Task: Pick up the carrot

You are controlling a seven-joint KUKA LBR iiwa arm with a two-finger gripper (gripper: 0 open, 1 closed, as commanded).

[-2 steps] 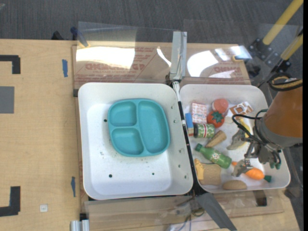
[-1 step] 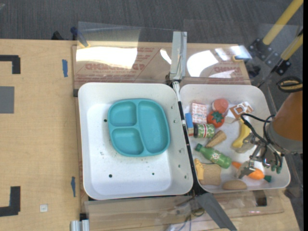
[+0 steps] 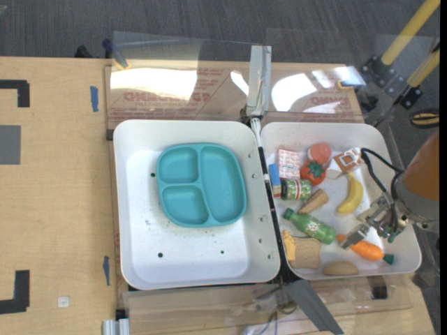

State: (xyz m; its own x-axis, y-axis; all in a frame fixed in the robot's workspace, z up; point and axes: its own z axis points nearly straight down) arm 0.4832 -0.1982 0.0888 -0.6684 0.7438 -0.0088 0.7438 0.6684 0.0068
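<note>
— Orange is seen just below the end effector (image 3: 377,223): is the carrot (image 3: 364,249) gripped?
— Whether it is gripped cannot be told. The carrot is found lying near the front right corner of the right bin (image 3: 408,260), directly beneath the end effector.
— What is placed around it?
— A green bottle (image 3: 311,226) is laid to its left, a banana (image 3: 351,195) above; a teal divided plate (image 3: 202,184) is set in the left bin (image 3: 136,250).
</note>
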